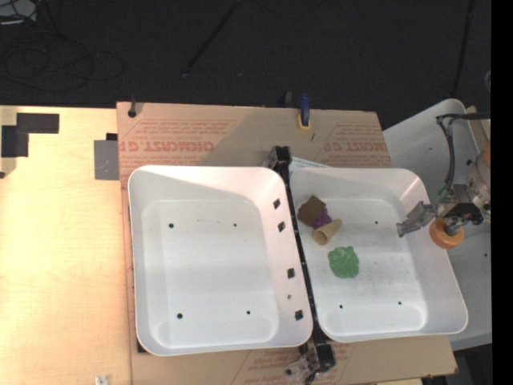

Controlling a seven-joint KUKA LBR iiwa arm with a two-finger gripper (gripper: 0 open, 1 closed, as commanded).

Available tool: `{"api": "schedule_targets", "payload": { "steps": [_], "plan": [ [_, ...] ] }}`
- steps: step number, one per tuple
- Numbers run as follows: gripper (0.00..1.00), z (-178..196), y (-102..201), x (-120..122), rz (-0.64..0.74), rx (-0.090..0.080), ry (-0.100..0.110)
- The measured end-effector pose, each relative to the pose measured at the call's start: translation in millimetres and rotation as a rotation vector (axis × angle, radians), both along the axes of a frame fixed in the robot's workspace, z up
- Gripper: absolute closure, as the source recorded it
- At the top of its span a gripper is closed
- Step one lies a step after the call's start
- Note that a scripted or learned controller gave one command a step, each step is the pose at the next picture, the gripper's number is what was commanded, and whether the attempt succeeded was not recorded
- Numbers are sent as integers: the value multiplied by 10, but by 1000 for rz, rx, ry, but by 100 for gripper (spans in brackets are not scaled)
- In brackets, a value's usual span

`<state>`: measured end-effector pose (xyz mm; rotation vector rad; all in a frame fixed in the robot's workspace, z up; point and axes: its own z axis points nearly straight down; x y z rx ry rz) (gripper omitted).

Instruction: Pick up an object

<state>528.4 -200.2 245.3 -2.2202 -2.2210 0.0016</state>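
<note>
Nearest the lens, small black clamp hardware [314,361] is sitting at the front junction of the two bins, on the cardboard sheet. Shallow white left bin [152,327] is lying beside the shallow white right bin [437,315]; the two are touching along a black divider strip.

All candidate objects are lying in the right bin, left half, close to the divider:
- crumpled green lump [345,261], soft-looking, nearest the front
- small tan cone-shaped piece [326,232], lying on its side just behind the lump
- brown-and-purple blocky piece [313,211], touching or nearly touching the cone

Grey two-finger gripper [414,219] is hanging over the right bin's right side, well apart from all three objects. Nothing is showing between its fingers. Whether the jaws are spread or closed, I cannot tell at this resolution. Orange band [446,234] of the arm is sitting just outside the bin's right wall.

Risks from here (judgement):
- cone and blocky piece are crowding each other; a descent there is likely pinching both or knocking one aside
- cone is probably rolling away under a glancing finger
- green lump is looking compressible; a shallow close may be slipping off it
- objects are lying near the divider wall, so a finger landing on that side could be striking the rim
</note>
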Motion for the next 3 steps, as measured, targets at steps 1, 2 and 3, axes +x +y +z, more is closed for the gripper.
{"api": "schedule_targets", "payload": {
  "steps": [1, 2, 3],
  "plan": [
    [0, 2150, -154, -192, 0, -8, -18],
    [100, 2145, -136, -186, 4, -1, 1],
    [100, 987, 627, -90, 6, 6, 13]
  ]
}}
